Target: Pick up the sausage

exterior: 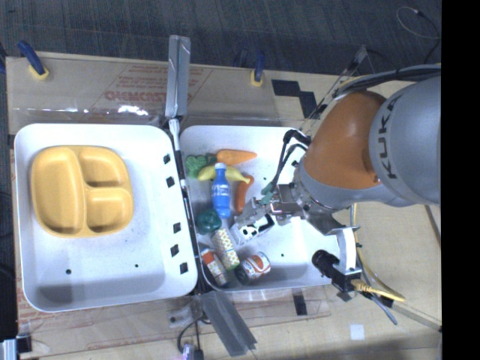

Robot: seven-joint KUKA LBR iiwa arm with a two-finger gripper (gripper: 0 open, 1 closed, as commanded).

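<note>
The sausage [240,194] is a short reddish-brown stick lying nearly upright in the right bin [300,145], just right of the blue bottle [220,190]. My gripper [259,214] hangs low over the bin's middle, immediately right of and slightly below the sausage's lower end. A small black-and-white object [251,231] lies right under the gripper. The arm's grey and orange wrist [341,160] covers the bin's right part. I see nothing held.
Around the sausage lie an orange carrot [236,156], a yellow banana [227,174], a green piece [196,164], a teal lid [208,220], a patterned can [225,247] and a ball [255,266]. The left bin [45,276] holds a yellow divided tray [81,190].
</note>
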